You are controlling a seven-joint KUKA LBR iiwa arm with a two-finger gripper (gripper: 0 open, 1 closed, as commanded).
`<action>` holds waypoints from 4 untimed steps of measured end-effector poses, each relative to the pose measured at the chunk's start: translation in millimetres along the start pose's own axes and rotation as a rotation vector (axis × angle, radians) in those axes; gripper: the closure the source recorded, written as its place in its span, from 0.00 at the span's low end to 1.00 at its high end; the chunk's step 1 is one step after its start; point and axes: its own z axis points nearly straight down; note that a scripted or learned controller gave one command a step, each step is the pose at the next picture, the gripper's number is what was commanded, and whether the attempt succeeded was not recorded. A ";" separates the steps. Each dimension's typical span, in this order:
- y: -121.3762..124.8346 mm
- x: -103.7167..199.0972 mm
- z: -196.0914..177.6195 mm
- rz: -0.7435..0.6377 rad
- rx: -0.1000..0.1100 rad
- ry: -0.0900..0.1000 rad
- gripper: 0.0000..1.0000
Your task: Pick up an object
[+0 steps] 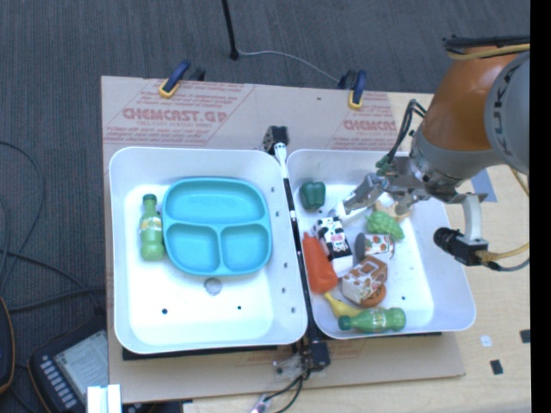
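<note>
While your claw hovers spread over the right bin, green lettuce toy sits just below, ungripped.

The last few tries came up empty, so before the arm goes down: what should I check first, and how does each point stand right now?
1. Hand over the right bin, where the toys lie: ok.
2. Hand free of any object: cannot tell; its tips sit against the clutter.
3. A target close below: ok; the leafy green toy lies just beside the hand.
4. Target standing apart from its neighbours: not ok; the can, the cow toy and the orange carrot crowd together.
5. Clearance from the bin wall: ok; the hand is well inside the rim.
6. Left bin out of the path: ok; the blue divided plate and small green bottle lie far off.
</note>
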 end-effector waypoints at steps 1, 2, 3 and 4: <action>19.7 -8.5 107.4 0.001 -0.001 0.000 0.00; -28.0 -5.3 123.0 0.001 -0.012 -0.003 0.00; -27.5 -5.6 112.5 0.002 -0.013 -0.003 1.00; -27.6 -5.5 112.7 0.002 -0.012 -0.002 0.00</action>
